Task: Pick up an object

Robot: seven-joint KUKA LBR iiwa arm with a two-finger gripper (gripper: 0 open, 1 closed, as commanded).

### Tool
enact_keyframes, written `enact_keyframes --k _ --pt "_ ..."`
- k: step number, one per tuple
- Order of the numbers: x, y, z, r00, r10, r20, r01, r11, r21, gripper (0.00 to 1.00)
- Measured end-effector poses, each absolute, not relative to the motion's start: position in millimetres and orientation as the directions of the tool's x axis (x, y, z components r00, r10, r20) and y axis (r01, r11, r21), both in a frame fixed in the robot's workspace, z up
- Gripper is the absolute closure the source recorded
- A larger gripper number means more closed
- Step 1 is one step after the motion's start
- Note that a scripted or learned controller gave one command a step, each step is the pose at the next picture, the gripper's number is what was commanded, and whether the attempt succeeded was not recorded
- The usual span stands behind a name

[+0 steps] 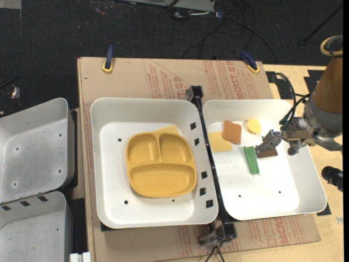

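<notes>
Camera view — two bins [109,146], one tray [161,165], four small items.

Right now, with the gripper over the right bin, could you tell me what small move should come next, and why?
Probably a short shift toward the green stick and then down. The gripper hovers just beside the stick's upper end, with nothing visibly between its fingers. The stick lies apart from the orange block and yellow disc, so it seems the nearest free target.

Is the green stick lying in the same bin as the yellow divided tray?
No, the green stick lies in the right bin; the tray sits in the left bin.
</notes>
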State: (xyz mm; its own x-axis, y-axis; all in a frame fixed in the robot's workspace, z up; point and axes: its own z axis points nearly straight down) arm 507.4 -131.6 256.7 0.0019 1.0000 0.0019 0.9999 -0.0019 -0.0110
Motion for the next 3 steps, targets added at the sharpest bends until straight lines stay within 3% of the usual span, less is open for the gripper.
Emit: enact_keyframes --k 1,3 --pt "509.5 -131 262 -0.001 1.000 0.000 1.000 0.001 -0.001 0.00" --pt "507.9 -132 155 0.002 1.000 0.002 1.000 -0.002 -0.007 0.00"
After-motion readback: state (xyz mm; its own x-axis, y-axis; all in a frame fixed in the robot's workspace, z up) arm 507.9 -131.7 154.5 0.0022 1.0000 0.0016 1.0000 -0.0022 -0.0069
